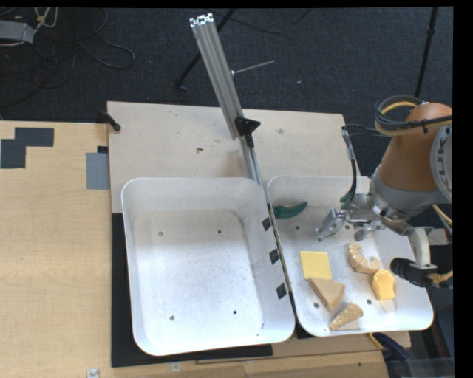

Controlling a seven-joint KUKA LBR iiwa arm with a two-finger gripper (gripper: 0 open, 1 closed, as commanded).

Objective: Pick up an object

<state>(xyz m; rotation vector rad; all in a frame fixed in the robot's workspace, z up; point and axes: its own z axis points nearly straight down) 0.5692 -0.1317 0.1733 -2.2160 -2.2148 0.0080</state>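
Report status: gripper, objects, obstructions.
Gripper above right bin, nothing between fingers. Yellow square, tan wedge, green piece lying loose. Nothing blocking the descent.

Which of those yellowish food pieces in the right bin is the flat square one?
The flat yellow square, lying nearest the divider between the bins. The other pieces around it, such as the tan wedge and the orange-yellow chunk, are thicker and irregular.

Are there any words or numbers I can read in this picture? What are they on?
None: no words, numbers or signs can be read.
The black-and-white checker pattern atop the metal post is a pattern, not letters.
The right bin, yellow square and orange band bear no writing.
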